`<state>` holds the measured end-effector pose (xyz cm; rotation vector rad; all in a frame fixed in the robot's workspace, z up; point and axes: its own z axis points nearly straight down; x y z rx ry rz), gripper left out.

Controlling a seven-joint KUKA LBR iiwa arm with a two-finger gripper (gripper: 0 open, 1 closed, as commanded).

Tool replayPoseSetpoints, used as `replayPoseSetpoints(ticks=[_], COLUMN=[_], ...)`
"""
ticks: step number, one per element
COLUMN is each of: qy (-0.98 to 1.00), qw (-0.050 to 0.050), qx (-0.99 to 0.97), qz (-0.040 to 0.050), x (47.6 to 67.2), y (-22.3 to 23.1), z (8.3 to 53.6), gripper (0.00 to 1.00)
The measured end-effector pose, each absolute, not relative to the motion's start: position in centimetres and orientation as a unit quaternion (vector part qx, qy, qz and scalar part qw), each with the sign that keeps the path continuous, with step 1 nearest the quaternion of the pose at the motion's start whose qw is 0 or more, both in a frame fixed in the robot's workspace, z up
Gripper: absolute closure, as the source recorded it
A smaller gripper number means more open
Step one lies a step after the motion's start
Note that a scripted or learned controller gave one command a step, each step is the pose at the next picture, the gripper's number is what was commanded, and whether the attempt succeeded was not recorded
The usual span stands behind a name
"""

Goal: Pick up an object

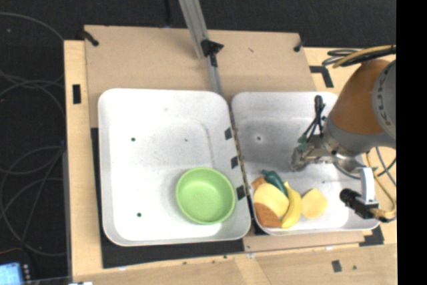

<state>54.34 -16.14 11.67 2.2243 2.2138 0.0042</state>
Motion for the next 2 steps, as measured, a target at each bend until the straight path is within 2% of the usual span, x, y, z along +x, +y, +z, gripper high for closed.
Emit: replayPoseSetpoints(ticks=[2], qy=[0.708], qw=[0.001], qx=[0.706], qz=[0.0005], x=[53.1], y=[-16.5], z=[21.8], gripper=[1.0])
